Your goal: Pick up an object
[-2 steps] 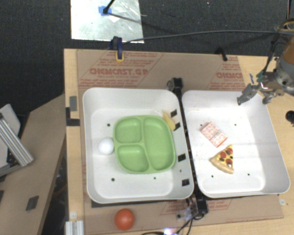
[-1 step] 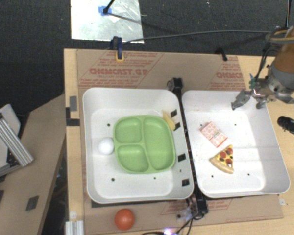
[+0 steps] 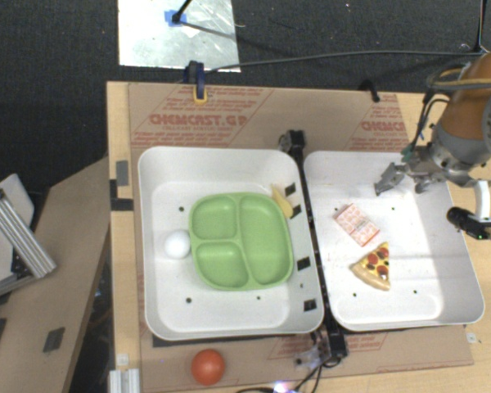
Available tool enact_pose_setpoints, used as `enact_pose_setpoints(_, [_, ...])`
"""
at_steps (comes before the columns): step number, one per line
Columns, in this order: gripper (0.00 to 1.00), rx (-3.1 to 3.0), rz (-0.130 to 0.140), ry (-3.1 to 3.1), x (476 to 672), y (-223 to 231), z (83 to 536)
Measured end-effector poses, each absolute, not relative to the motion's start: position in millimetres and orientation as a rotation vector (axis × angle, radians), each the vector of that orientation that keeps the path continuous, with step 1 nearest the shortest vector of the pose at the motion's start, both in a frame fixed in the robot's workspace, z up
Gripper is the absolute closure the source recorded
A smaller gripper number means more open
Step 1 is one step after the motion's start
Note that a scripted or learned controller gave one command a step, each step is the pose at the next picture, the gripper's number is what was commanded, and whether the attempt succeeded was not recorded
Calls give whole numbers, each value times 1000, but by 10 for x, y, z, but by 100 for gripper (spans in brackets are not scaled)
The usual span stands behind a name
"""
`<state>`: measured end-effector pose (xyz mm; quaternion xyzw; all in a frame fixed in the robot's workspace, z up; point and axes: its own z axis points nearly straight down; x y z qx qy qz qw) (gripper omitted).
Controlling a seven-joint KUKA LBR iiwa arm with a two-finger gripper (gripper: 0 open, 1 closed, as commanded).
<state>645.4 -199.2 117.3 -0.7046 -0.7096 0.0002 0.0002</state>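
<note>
A: Hovering over the upper part of the right bin [image 3: 454,297], the gripper [image 3: 397,178] has its fingers splayed apart and nothing between them. It's released.

B: Why there?

A: My read: it's staging above the bin with loose items. Nearest candidates are the pink packet [image 3: 356,223] and the pizza slice [image 3: 373,267], both lying flat on the bin floor, left of and below the gripper, apart from it and from each other.

B: Left bin [image 3: 159,318]?

A: Green tray [image 3: 240,241] sits in the middle, three compartments. White ball [image 3: 177,245] touches its left edge, a small yellow piece [image 3: 281,201] lies at its upper right corner. Orange ball [image 3: 208,366] is outside the bins, on the desk [image 3: 82,244] in front.

B: Describe the likely target.

A: Packet: small pink rectangle with a white grid pattern, turned diagonal. Flat, so a hard pinch from above. Pizza slice: toy wedge, yellow-orange with red spots, looks thicker. No grasp yet.
</note>
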Motion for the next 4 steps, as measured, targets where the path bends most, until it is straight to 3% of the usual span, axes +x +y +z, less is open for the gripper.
enact_pose_setpoints(1, [0, -2214, -1, -2231, 6462, -1987, 837])
enact_pose_setpoints(2, [100, -2216, -5, -2237, 6479, -1990, 973])
enact_pose_setpoints(4, [100, -2218, -7, -2234, 6551, -1824, 1984])
